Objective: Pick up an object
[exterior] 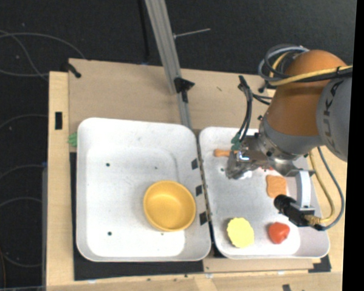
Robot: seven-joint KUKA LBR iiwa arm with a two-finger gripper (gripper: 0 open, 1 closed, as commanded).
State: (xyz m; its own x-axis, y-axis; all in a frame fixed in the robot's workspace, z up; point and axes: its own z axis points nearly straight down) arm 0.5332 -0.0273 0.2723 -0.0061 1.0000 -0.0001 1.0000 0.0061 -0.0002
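Observation:
My gripper (237,168) hangs low over the upper left part of the right bin (217,235). Its fingers are hidden under the wrist body. A small orange stick-like object (220,153) lies just left of the gripper, near the bin's upper left. An orange block (276,186) rests to the gripper's right. Near the bin's front lie a yellow scalloped disc (240,232) and a red object (278,232). In the left bin (109,144) a yellow bowl (169,205) sits at the lower right.
A slanted metal pole (168,53) rises behind the bins. A black-and-white fitting on the arm (297,206) hangs over the right bin's right side, with cables (329,186) looping past the edge. The wooden bench (124,90) surrounds both bins.

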